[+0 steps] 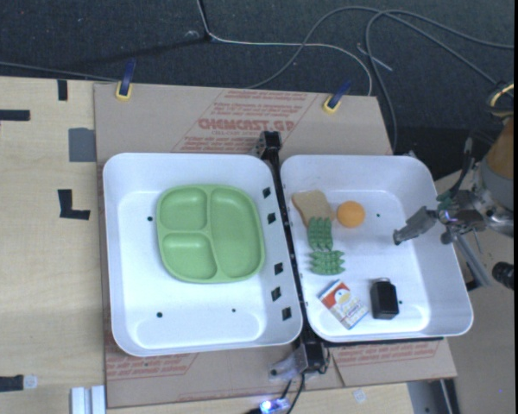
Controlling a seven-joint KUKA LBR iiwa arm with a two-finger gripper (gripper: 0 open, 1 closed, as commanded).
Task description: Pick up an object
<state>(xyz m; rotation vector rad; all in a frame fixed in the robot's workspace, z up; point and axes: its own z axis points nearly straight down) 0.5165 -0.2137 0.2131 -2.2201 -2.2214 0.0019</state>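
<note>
Reading partial red print "CHEMCAST" on cardboard lining the surface. I'm seeing the pincer hovering over the right bin, grip state unclear; orange ball lying beside it.

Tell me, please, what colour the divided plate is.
Light green, seen in the camera view: plate.

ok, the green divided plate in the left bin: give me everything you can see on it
The pale green divided plate looks like matte plastic: a rounded square with a raised rim and three compartments, two smaller ones on its left side and one long one on its right. It lies flat, face up, slightly rotated, on the floor of the left shallow white bin, nearer the bin's far side. Nothing sits in its compartments, and nothing but the bin floor touches it.
</note>
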